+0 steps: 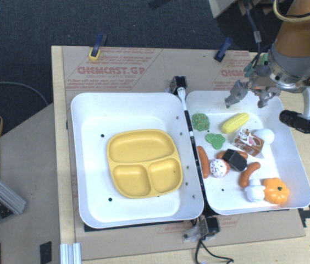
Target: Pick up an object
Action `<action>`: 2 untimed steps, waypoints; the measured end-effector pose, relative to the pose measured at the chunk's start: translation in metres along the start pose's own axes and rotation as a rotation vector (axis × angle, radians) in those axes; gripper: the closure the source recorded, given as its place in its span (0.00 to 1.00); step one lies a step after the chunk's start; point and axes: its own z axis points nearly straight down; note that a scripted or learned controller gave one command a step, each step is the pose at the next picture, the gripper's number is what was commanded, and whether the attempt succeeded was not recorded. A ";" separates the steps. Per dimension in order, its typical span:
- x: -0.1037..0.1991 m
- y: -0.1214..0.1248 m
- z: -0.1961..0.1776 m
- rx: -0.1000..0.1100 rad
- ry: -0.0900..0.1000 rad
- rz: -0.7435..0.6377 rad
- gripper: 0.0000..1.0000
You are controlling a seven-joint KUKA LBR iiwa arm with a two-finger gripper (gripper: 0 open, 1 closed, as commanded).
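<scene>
Bright, even overhead light fills the scene. Left of the gripper (249, 94), the white bins (89, 147) nearly wash out, with soft shadows. Focus is mildly soft; the dark floor behind it stays dim.

The arm (300, 32) runs off the top right edge, and a black block (234, 159) partly hides a sausage (225, 155).

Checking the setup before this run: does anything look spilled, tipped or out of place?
Nothing stands out. The yellow divided tray lies flat in the left bin; the toy foods, corn to pumpkin, are inside the right bin.
</scene>
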 end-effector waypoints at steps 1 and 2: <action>0.000 0.003 -0.009 -0.015 -0.002 -0.002 0.00; -0.002 -0.002 0.054 -0.007 -0.001 -0.002 0.00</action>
